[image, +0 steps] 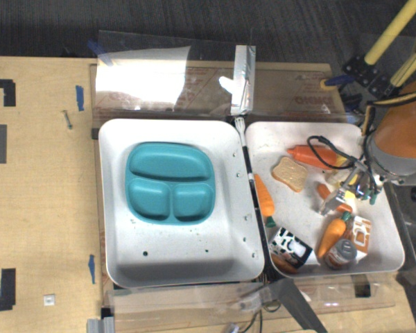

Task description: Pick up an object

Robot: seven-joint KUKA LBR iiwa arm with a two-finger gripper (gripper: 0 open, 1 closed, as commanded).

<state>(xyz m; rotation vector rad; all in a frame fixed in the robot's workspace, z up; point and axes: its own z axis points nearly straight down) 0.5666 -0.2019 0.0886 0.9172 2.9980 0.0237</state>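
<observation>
The pincer (341,198) hangs low over the right bin (392,255), reaching in from that bin's right rim, with the grey arm and its orange band (402,136) behind it at the frame's right edge. Whether the pincer is apart or together I cannot tell; cables and small parts clutter the view around its tip.

The things to pick lie close around it. Just to its left lies a slice of toast (290,174), flat on the bin floor, and up and to the left of the pincer an orange carrot-like piece (317,156) lies near the bin's far wall. Just below the pincer an orange bottle with a grey cap (334,241) lies tilted, touching or nearly touching a white and orange packet (360,234) at its right. Further left, a carrot (264,197) lies along the bin's left wall, and below it a black and white box (289,244) sits at the near left corner. Bare floor shows between the toast and the carrot, and along the near right rim.

Well to the left of the pincer, the left bin (125,252) holds a teal divided plate (170,181) in its middle, with bare white floor all round it. The counter (38,186) lies beyond, further left.
</observation>
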